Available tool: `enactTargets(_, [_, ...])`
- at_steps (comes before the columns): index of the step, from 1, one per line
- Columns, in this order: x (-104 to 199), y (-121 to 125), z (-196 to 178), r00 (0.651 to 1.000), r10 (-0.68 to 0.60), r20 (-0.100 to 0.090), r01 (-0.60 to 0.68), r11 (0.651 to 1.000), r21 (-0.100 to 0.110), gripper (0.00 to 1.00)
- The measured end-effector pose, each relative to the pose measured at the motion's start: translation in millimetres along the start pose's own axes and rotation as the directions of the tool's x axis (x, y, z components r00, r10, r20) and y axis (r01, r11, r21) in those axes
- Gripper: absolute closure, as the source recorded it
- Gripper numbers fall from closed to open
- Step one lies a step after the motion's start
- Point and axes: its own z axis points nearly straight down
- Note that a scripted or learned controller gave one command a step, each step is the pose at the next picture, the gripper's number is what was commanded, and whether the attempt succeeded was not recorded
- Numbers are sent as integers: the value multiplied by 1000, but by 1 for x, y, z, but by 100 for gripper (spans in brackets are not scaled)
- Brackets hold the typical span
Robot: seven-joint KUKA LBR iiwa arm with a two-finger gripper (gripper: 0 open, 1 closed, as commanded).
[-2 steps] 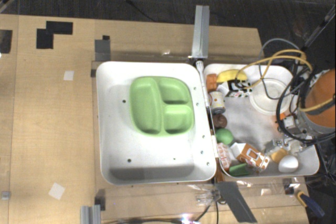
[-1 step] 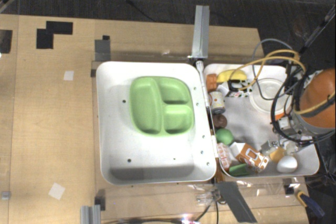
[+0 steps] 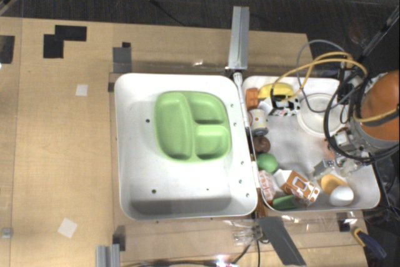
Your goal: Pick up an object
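The right bin [image 3: 294,147] holds a jumble of small things. Among them are a yellow banana [image 3: 278,90], a white bowl [image 3: 315,113], a small can [image 3: 258,122], a brown ball [image 3: 262,144] and a green round fruit [image 3: 267,163]. Closer to the front lie a brown box [image 3: 299,187], a white egg shape [image 3: 341,196] and an orange-yellow piece [image 3: 331,182]. The arm with its orange band [image 3: 382,97] hangs over the bin's right side, draped in cables. My gripper [image 3: 332,164] sits low there, just above the orange-yellow piece and the egg shape.
The left bin [image 3: 134,134] carries a green divided tray [image 3: 190,125]. A metal post [image 3: 239,34] stands behind the seam between the bins. Yellow and black cables [image 3: 325,65] loop over the right bin's back right. A red-and-white packet [image 3: 267,184] and a green stick [image 3: 285,201] lie at its front left.
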Motion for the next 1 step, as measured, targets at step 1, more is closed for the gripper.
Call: enactTargets(1, [-10,22,-2,990,-143,-7,143,990,12,0])
